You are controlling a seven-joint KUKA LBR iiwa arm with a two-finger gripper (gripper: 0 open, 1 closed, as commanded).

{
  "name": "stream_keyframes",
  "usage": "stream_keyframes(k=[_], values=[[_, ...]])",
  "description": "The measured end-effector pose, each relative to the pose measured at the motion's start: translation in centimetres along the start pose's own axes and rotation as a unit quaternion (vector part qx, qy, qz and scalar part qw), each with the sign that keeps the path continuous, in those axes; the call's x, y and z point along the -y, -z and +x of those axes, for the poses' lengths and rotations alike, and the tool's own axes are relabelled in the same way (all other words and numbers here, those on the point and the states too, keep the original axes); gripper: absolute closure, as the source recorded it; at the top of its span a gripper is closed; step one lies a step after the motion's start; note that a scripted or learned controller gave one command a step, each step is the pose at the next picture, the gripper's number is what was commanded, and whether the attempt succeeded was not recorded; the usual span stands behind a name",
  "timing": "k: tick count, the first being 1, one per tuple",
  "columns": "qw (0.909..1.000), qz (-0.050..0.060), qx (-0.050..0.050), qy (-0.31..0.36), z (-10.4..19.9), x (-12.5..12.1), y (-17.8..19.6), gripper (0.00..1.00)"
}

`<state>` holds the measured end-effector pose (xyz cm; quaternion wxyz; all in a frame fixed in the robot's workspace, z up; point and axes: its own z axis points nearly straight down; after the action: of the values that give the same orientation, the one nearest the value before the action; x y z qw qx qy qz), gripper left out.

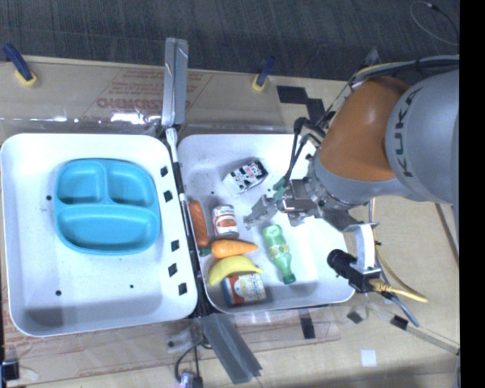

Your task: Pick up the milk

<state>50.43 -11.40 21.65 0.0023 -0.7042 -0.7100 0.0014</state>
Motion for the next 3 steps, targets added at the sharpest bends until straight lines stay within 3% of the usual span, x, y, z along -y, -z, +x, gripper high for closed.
stream_keyframes(k=[1, 2, 3], values=[[0.9925, -0.001, 0.000, 0.122, -1.3, 2.8, -0.4, 0.00], [0.9912, -0.001, 0.001, 0.132, -8.2, -5.7, -1.4, 0.00], [0.9948, -0.014, 0.005, 0.101, -5.4, -13.1, -10.2, 0.00]])
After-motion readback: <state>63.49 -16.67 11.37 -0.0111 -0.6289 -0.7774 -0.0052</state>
